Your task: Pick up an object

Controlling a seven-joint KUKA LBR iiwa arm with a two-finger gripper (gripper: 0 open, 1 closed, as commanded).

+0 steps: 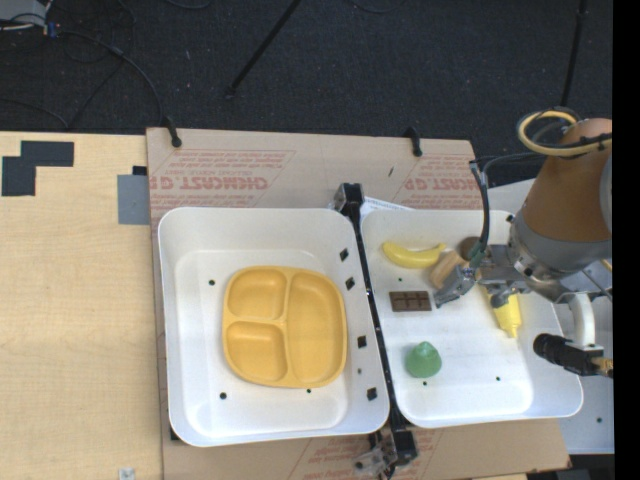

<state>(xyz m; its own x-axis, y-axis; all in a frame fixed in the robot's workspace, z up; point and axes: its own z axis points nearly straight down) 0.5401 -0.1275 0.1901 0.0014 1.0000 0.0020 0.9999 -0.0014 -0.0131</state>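
Even, fairly bright overhead light washes the white bins (180, 268) almost to glare, with soft, short shadows under the tray (285, 326) toward 6 o'clock, while the floor (300, 48) at 12 o'clock stays dark and the whole frame is slightly soft.

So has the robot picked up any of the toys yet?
Not yet, by the look of it. The gripper is low in the right bin, close to the brown block and the banana. Whether it grips anything is unclear. The green toy lies untouched. Grasping and lifting remain.
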